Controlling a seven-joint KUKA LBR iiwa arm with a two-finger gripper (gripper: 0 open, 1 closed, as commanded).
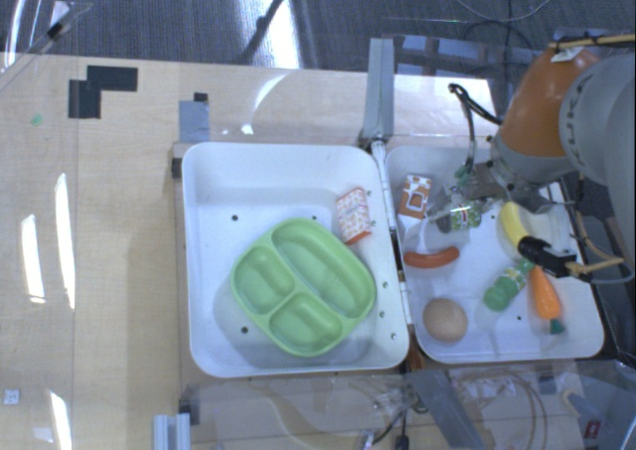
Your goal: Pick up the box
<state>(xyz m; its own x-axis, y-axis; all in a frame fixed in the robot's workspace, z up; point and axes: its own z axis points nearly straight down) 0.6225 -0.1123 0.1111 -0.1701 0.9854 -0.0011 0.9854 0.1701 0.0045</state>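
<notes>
A small orange and white box (414, 195) stands in the right bin (586, 339) near its far left corner. A second, similar box (352, 215) leans against the right wall of the left bin (199, 269). My gripper (460, 214) hangs low over the right bin, just right of the first box and apart from it. The grey arm with its orange band (542, 105) comes in from the upper right.
The left bin also holds a green divided plate (303, 286). In the right bin lie a sausage (432, 258), a brown egg-shaped thing (445, 320), a green bottle (505, 286), a carrot (545, 295) and a banana (513, 223). A metal post (380, 90) stands behind the bins.
</notes>
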